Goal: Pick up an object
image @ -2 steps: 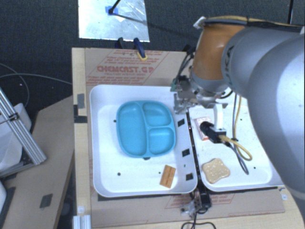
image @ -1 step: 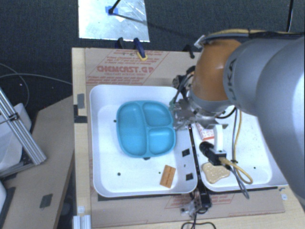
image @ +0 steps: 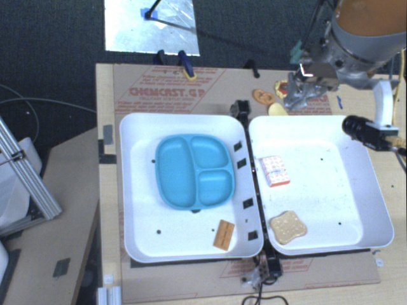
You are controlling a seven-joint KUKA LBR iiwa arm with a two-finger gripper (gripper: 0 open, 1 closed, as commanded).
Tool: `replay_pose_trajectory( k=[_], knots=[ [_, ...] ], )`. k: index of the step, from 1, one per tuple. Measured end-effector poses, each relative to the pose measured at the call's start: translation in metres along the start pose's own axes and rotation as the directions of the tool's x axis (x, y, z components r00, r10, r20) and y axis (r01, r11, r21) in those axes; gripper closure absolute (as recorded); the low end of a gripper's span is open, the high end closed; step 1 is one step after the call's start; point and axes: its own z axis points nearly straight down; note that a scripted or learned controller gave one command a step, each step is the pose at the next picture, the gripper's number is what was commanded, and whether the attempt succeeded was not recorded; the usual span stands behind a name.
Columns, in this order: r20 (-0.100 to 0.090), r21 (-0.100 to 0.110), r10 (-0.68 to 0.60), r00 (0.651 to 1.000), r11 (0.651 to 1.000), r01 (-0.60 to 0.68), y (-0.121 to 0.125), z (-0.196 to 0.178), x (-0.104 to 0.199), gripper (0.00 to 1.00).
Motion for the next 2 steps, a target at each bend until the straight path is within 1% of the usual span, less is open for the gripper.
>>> replay_pose_trajectory(
  k=[1,2],
  knots=[
    [0.001,0.028,-0.004,1.0,1.0,0.004,-0.035,0.086,0.049,1.0],
    [-0.002,0.017,-0.007,1.0,1.0,0.007,-0.01,0.069,0.128,1.0]
  ],
)
